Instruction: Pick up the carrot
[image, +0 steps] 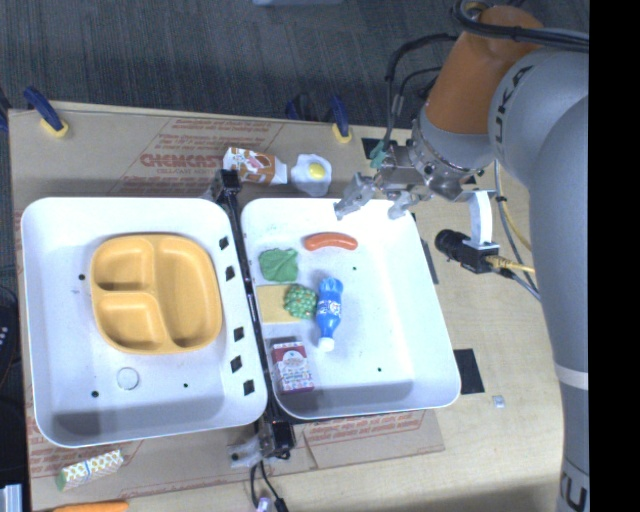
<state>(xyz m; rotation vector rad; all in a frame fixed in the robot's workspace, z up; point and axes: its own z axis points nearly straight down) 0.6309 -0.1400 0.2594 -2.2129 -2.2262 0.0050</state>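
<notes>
Starting leftmost: yellow three-compartment plastic tray (155, 293) in left white bin (40, 330). Right white bin (425, 330): green leafy toy (279, 264), blue plastic bottle (328, 311), slim orange carrot (330, 241) lying flat near far rim. Two-finger metal gripper (377, 199) above rim, spread, holding nothing. Advised: descend straddling carrot's narrow width, clear of wall.

Orange item (90, 506) — cut off below

I watch through one fixed camera mounted above the bench (500, 420), tilted down at a slant (not straight overhead), far enough back to take in both white bins (40, 330); the arm (530, 100) enters from the right.
</notes>
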